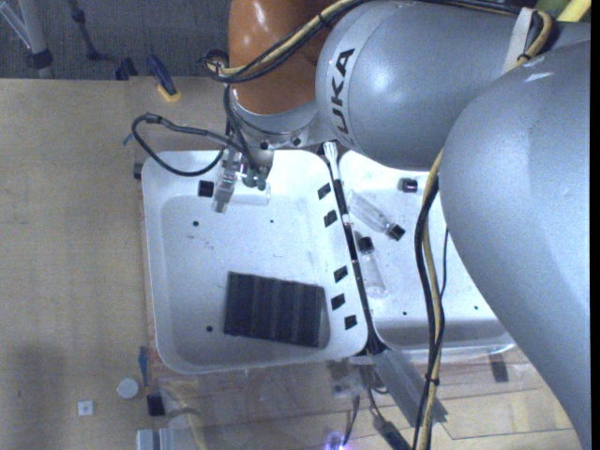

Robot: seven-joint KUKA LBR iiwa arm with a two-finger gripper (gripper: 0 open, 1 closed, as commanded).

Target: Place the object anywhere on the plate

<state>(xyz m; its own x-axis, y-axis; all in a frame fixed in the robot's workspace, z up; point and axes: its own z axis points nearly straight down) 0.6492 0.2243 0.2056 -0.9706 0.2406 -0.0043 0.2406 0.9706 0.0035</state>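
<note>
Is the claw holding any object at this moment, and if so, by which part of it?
It cannot be told. The claw hangs over the far end of the left bin, away from the dark ribbed plate, and its tip is too blurred to judge.

Glossy white plastic bins [173,251]; matt dark ribbed plate [273,309]; wooden bench [66,251]

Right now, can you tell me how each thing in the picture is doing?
End effector: hovering over the far end of the left bin, nothing seen in it.
Dark ridged plate: lying flat in the left bin, nothing on it.
Left bin: sitting on the bench, holding the plate.
Clear plastic object: lying in the right bin.
Right bin: partly hidden by the arm.
</note>
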